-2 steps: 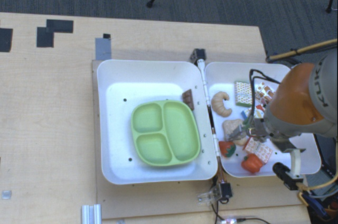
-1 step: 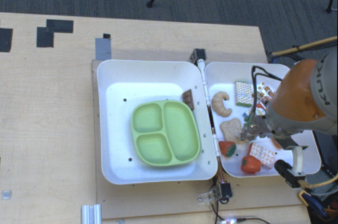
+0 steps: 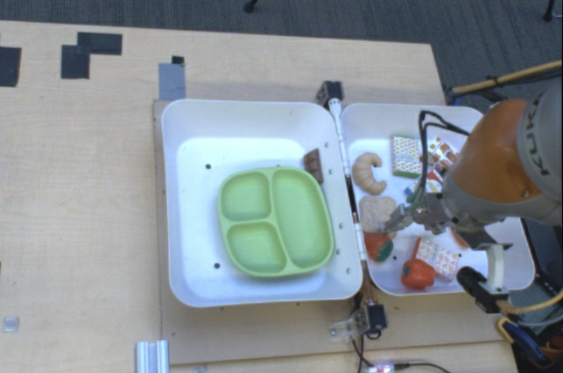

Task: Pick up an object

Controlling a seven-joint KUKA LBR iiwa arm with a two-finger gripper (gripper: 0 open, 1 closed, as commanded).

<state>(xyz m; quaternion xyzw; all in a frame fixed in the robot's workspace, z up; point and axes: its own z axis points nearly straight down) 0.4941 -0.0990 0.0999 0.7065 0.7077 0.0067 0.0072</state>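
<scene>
gripper (image 3: 400, 219) hung low in right bin (image 3: 519, 270) | finger spread: could not tell | beige lump (image 3: 376, 210) just left of fingers | red-green piece (image 3: 379, 247) below-left | croissant (image 3: 370, 171) above-left

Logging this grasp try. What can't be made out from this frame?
- Tool fingers: small and blurred in the camera view, so whether they are open or shut cannot be told.
- Right bin floor: partly hidden under the arm.
- Printed packets: print too small to read.
- Small brown item at the green tray edge: too small to identify.
</scene>
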